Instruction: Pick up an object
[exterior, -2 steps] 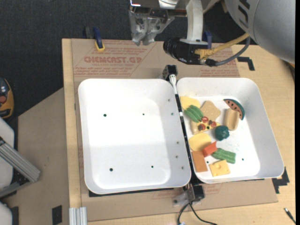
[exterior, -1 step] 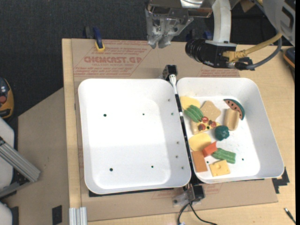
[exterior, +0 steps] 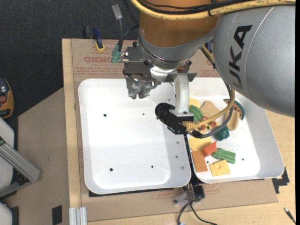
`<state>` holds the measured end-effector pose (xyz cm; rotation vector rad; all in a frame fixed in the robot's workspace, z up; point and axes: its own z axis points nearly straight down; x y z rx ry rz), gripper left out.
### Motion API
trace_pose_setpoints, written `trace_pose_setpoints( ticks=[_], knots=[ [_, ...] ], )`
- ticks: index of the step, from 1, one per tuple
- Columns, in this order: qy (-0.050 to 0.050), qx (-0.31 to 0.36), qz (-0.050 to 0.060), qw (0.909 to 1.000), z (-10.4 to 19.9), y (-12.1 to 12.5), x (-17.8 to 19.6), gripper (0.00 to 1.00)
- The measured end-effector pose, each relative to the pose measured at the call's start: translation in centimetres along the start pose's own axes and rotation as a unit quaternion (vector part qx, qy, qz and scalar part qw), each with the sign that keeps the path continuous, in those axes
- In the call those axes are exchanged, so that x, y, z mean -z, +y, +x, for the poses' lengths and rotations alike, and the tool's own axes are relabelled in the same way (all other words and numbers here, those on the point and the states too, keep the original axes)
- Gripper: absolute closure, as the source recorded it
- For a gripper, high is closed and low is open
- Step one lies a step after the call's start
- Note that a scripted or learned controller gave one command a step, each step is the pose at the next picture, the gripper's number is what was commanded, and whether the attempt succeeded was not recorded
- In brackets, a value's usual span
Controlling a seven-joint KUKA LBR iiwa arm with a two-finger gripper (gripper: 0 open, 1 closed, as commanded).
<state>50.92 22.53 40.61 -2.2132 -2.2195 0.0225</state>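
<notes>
The pincer (exterior: 138, 89) hung over the far edge of the left bin (exterior: 93, 125), near that bin's far right corner. Its dark fingers were blurred and partly covered by the arm's wrist, so whether they were parted or closed could not be told; nothing was visible between them. The objects lay in the right bin (exterior: 262, 163): a yellow block (exterior: 219, 168), an orange piece (exterior: 209, 150), a green piece (exterior: 225, 155) and a teal piece (exterior: 222, 134) toward its near side. Others at its far side were half hidden behind the arm and a black fitting (exterior: 171, 117).
</notes>
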Motion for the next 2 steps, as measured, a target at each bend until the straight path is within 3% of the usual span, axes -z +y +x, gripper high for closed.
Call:
trace_pose_setpoints(
  ticks=[1, 2],
  knots=[
    [0.001, -0.002, -0.003, 1.0000, 0.0, -0.3, -18.0, 1.00],
    [0.002, -0.002, -0.007, 1.0000, 0.1, 1.4, -32.8, 1.00]
  ],
)
